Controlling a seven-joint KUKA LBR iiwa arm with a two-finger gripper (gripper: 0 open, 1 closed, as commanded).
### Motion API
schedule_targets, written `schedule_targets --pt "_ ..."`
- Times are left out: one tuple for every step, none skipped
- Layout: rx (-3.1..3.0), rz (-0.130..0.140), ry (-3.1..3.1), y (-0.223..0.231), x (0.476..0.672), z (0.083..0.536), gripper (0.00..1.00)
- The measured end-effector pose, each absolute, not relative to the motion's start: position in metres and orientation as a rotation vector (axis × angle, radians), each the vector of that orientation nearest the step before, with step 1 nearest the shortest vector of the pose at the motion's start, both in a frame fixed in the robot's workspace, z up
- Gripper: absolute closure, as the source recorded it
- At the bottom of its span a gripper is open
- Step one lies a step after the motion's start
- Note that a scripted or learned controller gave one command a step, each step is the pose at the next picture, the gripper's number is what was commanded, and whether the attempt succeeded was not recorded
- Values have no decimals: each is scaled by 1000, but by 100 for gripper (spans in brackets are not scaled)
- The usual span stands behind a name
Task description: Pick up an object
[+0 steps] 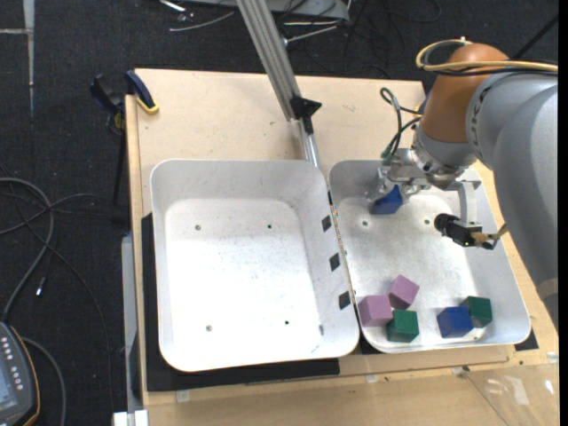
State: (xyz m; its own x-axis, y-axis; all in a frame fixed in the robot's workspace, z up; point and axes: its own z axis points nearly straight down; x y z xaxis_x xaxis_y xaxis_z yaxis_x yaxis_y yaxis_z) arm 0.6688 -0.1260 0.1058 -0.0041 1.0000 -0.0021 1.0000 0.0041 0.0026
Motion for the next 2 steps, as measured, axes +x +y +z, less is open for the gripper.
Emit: schedule_targets --pt "2209 11 2231 -21 647 200 100" --pt "2212 5 2233 46 636 212 100"
